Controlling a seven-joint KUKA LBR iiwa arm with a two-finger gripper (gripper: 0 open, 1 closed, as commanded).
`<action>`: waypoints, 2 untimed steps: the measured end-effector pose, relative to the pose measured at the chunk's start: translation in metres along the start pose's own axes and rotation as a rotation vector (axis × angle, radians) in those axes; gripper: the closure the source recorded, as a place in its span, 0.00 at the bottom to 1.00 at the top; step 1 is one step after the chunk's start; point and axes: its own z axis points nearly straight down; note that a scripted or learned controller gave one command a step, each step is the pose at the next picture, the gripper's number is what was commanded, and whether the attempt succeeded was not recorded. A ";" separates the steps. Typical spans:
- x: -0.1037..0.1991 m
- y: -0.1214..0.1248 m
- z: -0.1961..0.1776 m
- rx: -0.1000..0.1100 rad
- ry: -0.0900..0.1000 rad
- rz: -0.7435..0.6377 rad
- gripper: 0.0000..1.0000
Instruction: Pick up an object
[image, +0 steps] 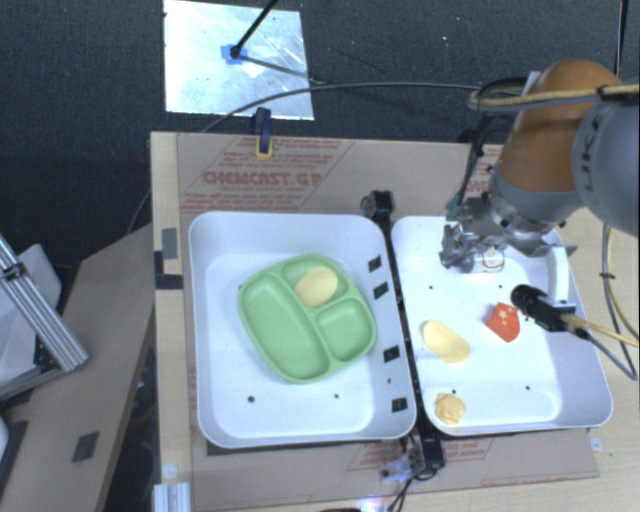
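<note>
Objects lie below gripper (462, 250), lowered into right bin (580, 385).

Item 1: pale yellow oval piece (446, 341), lying flat in the right bin (585, 400), left of centre.
Item 2: small yellow lumpy piece (449, 407), sitting near that bin's front edge.
Item 3: red chunk (503, 323), resting right of item 1.
Item 4: yellow rounded piece (318, 286), lying in the green divided tray's (285, 335) upper compartment, left bin (220, 400).

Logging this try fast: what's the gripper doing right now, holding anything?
Gripper: low over the far end of the right bin; its state cannot be told, and nothing is visibly held.
</note>
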 end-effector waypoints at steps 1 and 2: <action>0.054 0.005 0.011 0.001 0.000 -0.001 1.00; 0.099 0.013 0.003 0.000 0.001 0.001 1.00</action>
